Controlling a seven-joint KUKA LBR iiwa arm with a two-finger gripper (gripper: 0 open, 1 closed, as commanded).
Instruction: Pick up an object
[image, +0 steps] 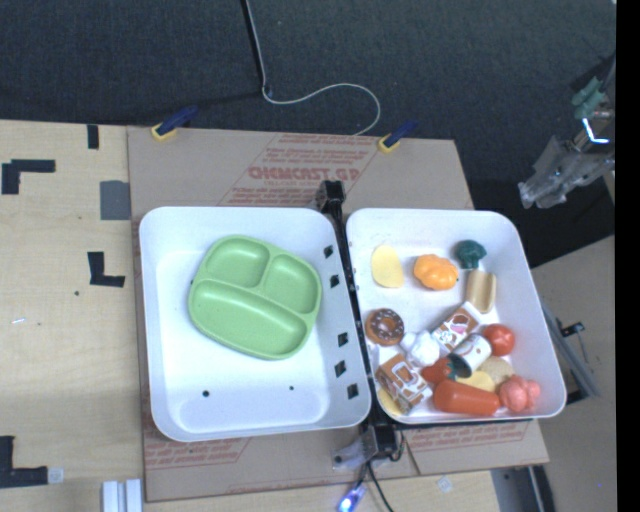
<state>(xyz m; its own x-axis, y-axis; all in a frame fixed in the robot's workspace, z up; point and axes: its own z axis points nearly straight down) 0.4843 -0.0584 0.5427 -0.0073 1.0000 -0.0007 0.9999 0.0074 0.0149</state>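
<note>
Camera view: gripper (556, 176) sits at about 2 o'clock in the frame, off the bench and outside both bins, over the dark floor — touching nothing. Fingers are blurred grey shapes, can't tell if they're open or closed, and nothing is visible between them

Right bin (512, 235) holds the pickable stuff, all toy food:
- yellow piece (387, 266) at 11 o'clock in the bin
- orange piece (435, 271) just beside it, toward 12
- dark green broccoli-like piece (470, 252) at 1 o'clock, with a tan stick (481, 291) right below it
- donut (384, 326) at 9 o'clock
- tight cluster from centre down to 5 o'clock — red tomato (498, 339), red sausage (465, 400), pink piece (520, 394), a waffle-like square (399, 378), a few small white/red bits touching each other, too jumbled to separate

Left bin (165, 240): green divided plate (255, 296) lying flat, slightly rotated, sitting toward 12 o'clock in the bin

Both bins rest on a cardboard sheet (290, 165) on the bench, edges touching at the middle
</note>
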